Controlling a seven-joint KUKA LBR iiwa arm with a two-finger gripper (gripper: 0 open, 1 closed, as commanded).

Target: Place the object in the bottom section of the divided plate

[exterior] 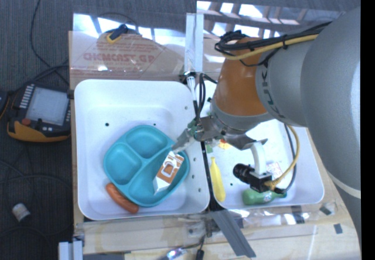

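Camera view has the carton lying in the plate's bottom section, tilted over the lower right rim, gripper just above it, can't tell if it's let go, so basically placed

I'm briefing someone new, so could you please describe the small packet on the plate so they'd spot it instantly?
Find the left white bin, then the teal divided plate inside it. The packet lies in the plate's lower right section, orange and white, unlike the plain orange sausage lying off the plate.
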